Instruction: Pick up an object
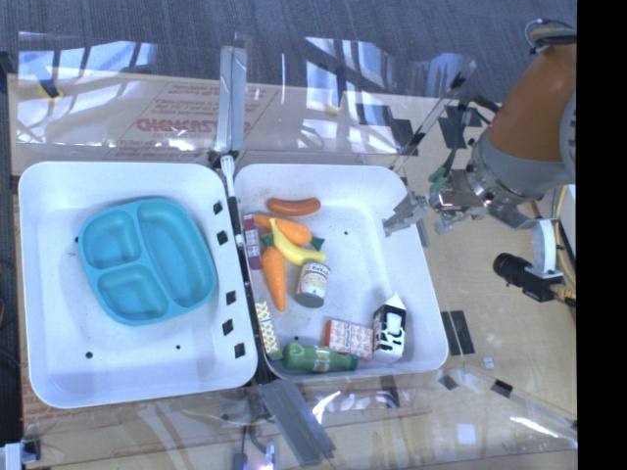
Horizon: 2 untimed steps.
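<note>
1. Overhead, two white bins (39, 262) sat side by side on a wooden bench (490, 292); grey carpet (294, 8) lay beyond.
2. Toy food, including a carrot (275, 277), filled the right bin.
3. Gripper (411, 213) hovered at that bin's right rim, grasp unclear.

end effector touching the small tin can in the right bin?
Apart. The camera view shows the end effector at the right bin's upper right rim, with bare white floor between it and the small tin can.

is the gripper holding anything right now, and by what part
Nothing is held. The gripper hangs over the right bin's right rim with nothing between its fingers; the toys lie in that bin apart from it.
</note>
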Tool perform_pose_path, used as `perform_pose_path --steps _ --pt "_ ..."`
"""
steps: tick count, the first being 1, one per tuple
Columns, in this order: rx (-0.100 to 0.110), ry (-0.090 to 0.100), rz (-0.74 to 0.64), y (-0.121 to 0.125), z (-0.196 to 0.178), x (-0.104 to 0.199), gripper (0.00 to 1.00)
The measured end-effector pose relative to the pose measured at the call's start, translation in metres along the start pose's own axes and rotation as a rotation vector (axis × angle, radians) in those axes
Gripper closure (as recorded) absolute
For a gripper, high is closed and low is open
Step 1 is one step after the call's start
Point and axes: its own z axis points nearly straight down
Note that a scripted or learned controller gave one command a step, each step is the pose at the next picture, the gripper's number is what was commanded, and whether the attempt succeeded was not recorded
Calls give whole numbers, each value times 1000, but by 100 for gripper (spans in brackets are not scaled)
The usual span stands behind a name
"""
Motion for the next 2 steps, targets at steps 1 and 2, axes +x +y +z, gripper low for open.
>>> perform_pose_path --steps 1,2 --pt "-1 0 -165 -25 179 -3 0" --pt "-3 -1 -115 33 178 -3 0"
